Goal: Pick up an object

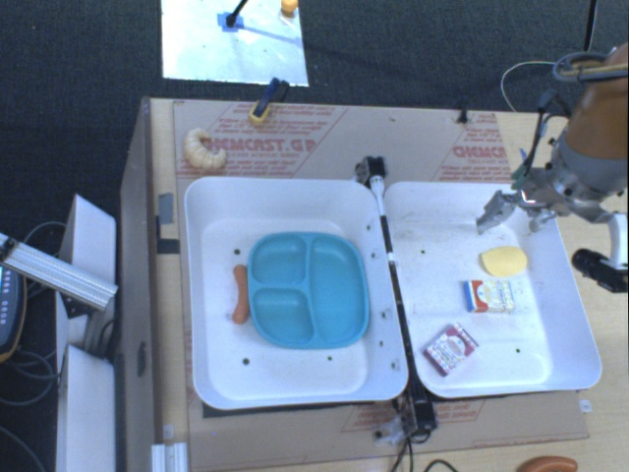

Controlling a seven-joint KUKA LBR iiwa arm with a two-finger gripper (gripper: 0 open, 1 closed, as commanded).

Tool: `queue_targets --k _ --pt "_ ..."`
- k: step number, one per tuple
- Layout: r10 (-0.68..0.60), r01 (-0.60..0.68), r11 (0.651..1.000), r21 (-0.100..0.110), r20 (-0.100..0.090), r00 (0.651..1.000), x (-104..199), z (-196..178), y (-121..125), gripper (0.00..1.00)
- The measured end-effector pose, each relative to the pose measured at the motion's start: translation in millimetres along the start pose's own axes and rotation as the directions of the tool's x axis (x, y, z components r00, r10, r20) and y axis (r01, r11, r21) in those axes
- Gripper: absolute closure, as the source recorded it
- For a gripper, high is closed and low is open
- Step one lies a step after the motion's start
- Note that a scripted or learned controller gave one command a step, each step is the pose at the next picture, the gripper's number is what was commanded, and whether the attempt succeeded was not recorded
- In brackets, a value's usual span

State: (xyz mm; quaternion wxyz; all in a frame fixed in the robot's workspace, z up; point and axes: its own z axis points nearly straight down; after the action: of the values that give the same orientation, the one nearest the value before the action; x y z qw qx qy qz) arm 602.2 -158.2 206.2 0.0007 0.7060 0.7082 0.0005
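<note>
You have two white bins (295, 200), one blue tray (308, 289), one sausage (240, 294), one yellow piece (503, 261), two packets (489, 296)

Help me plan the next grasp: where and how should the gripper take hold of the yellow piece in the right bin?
Probably across the short width of the yellow piece, straight down from above: it lies flat, apart from the other items, near the gripper.

A blue tray (308, 290), an orange sausage (240, 294), a yellow piece (503, 261).
</note>
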Motion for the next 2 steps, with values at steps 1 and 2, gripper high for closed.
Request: queue_targets --k 1,2 --pt "0.002 -0.002 1.000 -0.001 0.000 1.000 2 122 -23 0.00" --pt "0.000 0.000 1.000 -0.002 0.001 1.000 -33 116 33 0.00"
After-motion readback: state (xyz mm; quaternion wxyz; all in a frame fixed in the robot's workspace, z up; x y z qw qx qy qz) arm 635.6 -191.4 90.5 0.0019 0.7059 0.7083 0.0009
